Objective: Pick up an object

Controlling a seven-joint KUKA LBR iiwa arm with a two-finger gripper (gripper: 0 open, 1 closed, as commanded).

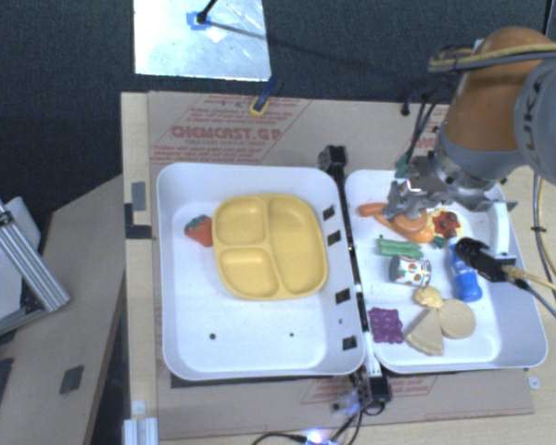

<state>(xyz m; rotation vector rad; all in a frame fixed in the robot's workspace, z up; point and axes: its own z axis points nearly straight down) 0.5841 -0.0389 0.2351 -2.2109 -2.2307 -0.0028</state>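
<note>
Jaws low over the orange toy in the right bin, their spread impossible to tell.

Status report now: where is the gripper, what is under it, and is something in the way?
Gripper low in right bin, over orange toy. No hold visible. Green piece and small can crowd close beside.

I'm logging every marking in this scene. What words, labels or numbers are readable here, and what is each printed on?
"OKMCAST.GP", roughly: red print on the cardboard sheet behind the bins, blurred, so the letters are uncertain.
Smaller red lines above and below it: too blurred to read.
Red print on the cardboard's front edge: unreadable.
Label on the small can: too small to read.
</note>
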